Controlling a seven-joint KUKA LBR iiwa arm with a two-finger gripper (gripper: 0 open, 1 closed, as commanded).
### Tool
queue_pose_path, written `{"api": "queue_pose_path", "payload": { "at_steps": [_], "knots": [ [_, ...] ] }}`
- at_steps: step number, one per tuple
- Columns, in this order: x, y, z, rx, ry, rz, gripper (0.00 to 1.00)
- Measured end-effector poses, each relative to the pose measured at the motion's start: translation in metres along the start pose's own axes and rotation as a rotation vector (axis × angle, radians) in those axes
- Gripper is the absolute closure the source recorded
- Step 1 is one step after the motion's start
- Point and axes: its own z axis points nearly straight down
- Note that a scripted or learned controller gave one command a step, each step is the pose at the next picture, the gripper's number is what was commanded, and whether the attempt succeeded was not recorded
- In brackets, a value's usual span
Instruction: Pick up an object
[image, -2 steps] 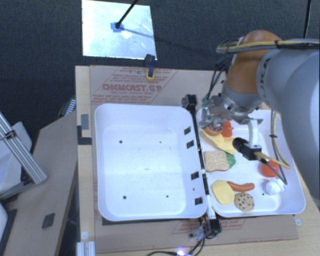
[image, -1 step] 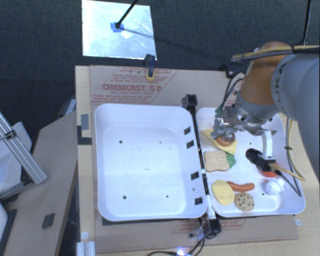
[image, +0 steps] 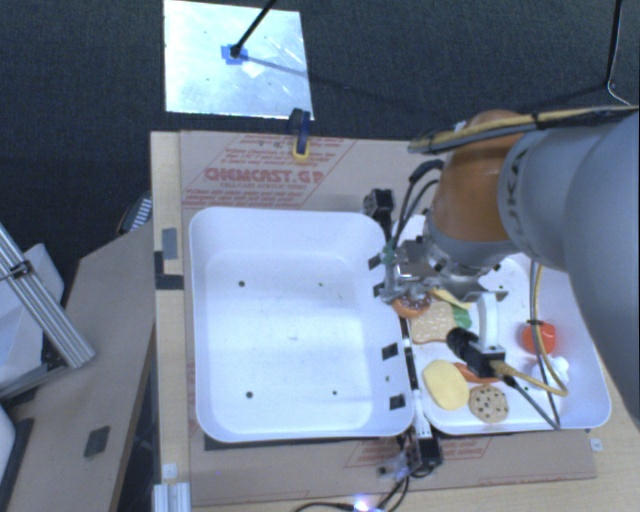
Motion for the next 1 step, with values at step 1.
{"api": "queue_pose_path", "payload": {
  "at_steps": [1],
  "knots": [
    [0.0629,0.0173,-0.0736,-0.012,0.0,-0.002,1.0]
  ]
}}
